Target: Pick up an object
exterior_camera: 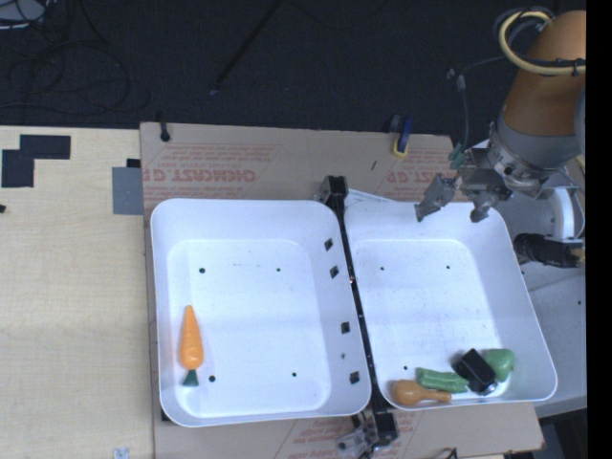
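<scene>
- White plastic forms the two shallow bins, which sit side by side on a sheet of printed cardboard (287,161); black clips (334,246) run along the seam where they meet.
- Nearest the camera, in the front corner of the right bin (449,256), a small cluster of objects lies together: a tan pear-shaped piece (417,393), a green pod-like piece (442,381) just behind it, a black block (474,369) resting partly over the pod, and a rounded green piece (499,360) touching the block on its far side.
- In the front left corner of the left bin (249,247), an orange carrot (190,339) lies lengthwise near the wall, its dark green stub (191,379) pointing toward the camera.
- Farther back, the floors of both bins show only small dark dots.
- At the far right corner of the right bin, the gripper (457,203) hangs over the rim, its two fingers spread apart with nothing between them.
- The cluster of objects lies well apart from the gripper, at the opposite, near end of the same bin; the carrot is farther still, across the seam.
- Behind the gripper, the grey wrist rises into the orange band (550,65) of the arm, with a yellow cable looped above.
- Farthest back, a blue and yellow clamp (401,134) grips the cardboard's rear edge before a dark background.
</scene>
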